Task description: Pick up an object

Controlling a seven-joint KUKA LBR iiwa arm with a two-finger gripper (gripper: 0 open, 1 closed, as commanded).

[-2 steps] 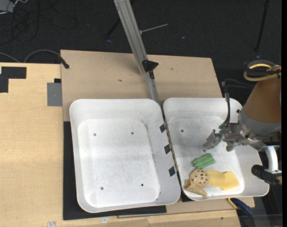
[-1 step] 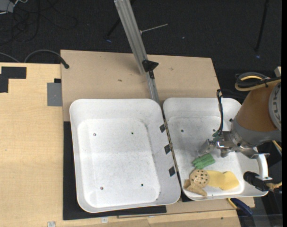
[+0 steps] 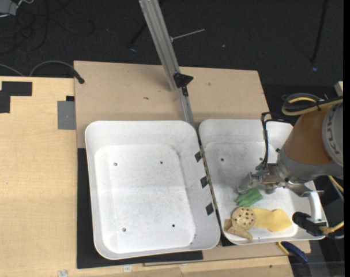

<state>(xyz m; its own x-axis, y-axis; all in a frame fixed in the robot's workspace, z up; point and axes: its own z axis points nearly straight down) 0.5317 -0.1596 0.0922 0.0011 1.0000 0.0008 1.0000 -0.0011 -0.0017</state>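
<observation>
Low, end effector (image 3: 251, 184) by green obj (image 3: 249, 198), R bin (image 3: 232, 137).

A: What is lying in the right bin (image 3: 232, 140)?

B: Three things are sitting near its front edge. A green piece (image 3: 249, 198) is lying slantwise, farthest back of the three.

A: And in front of it?

B: A tan ball (image 3: 242, 217) with dark dots is resting at the left, touching a flat yellow piece (image 3: 274, 219) that is stretching to its right.
</observation>
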